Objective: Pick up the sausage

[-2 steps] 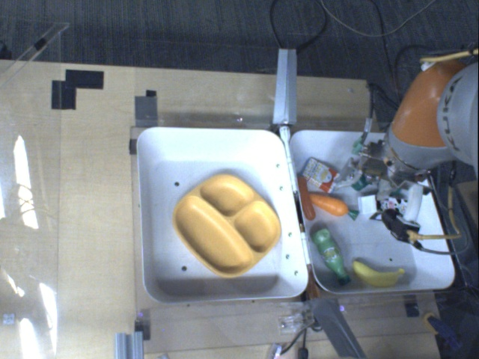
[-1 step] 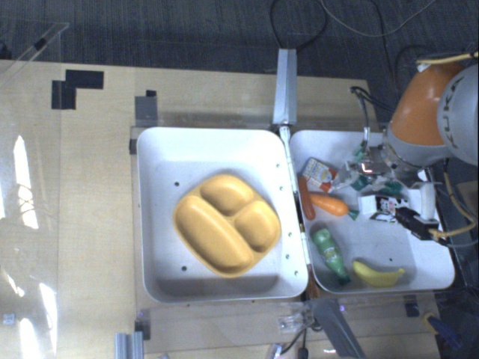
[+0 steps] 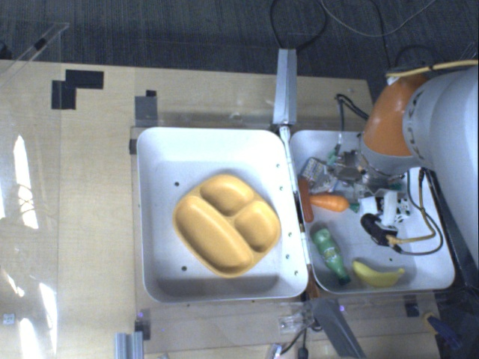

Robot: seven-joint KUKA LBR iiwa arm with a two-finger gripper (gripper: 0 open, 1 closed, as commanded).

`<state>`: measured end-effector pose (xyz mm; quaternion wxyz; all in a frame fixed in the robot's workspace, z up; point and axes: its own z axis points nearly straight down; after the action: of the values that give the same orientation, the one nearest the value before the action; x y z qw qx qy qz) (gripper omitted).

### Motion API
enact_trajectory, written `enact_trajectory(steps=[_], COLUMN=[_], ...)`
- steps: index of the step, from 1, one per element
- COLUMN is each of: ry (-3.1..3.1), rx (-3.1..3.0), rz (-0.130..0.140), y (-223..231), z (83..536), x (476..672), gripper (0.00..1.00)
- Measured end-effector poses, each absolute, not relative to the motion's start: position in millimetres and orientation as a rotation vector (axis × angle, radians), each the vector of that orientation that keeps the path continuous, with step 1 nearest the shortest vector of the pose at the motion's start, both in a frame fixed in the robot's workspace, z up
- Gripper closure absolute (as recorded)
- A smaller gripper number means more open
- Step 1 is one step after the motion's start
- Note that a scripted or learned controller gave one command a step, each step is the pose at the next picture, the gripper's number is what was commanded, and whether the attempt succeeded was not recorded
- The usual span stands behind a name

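Yellow tray [image 3: 227,223], orange carrot [image 3: 330,203], green bottle [image 3: 330,253], yellow banana [image 3: 378,273]

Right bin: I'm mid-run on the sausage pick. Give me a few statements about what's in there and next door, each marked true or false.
1. The sausage lies along the right bin's left wall. True.
2. The banana sits in the left bin. False: it lies near the front of the right bin.
3. The carrot lies just right of the sausage. True.
4. The green bottle stands upright. False: it lies on its side, between the carrot and the banana.
5. The yellow divided tray is in the right bin. False: it sits in the left bin.
6. The gripper is over the right bin, behind the carrot. True.
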<state>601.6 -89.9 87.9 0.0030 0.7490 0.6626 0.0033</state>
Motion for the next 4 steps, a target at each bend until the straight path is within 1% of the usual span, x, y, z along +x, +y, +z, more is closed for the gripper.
enact_trajectory(steps=[1,2,3,4], ry=[1.863,2.118,1.708,1.716], rx=[2.556,2.314,2.631,2.623], rz=[-0.034,0.010,0.011,0.019], y=[-97,-89,-87,-85], z=[84,89,88,100], x=[660.6,552.0,595.9,598.0], gripper=[0.00,0.00,0.00,1.00])
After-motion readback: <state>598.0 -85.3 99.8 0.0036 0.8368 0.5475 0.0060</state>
